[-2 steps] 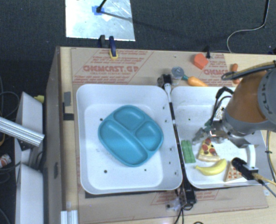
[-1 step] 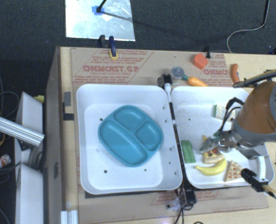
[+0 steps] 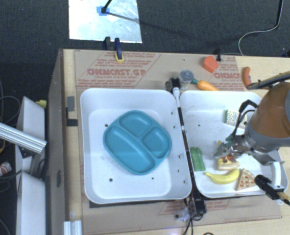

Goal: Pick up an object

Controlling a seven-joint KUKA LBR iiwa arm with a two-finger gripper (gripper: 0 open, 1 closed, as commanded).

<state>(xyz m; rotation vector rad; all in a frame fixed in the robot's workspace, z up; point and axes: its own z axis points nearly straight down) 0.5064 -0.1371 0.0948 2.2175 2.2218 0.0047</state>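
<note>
Pizza slice (image 3: 244, 180) at right bin's (image 3: 204, 106) front edge, banana (image 3: 222, 176) just left of it; claw (image 3: 225, 152) low over sandwich-like toy (image 3: 227, 162), finger state can't tell; green block (image 3: 197, 158) nr divider; blue divided plate (image 3: 136, 141) in left bin (image 3: 93, 131)

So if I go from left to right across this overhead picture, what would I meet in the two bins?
Blue tray → green piece → banana → pizza slice. The pincer hangs above the banana, so I leave it out of the order.
</note>
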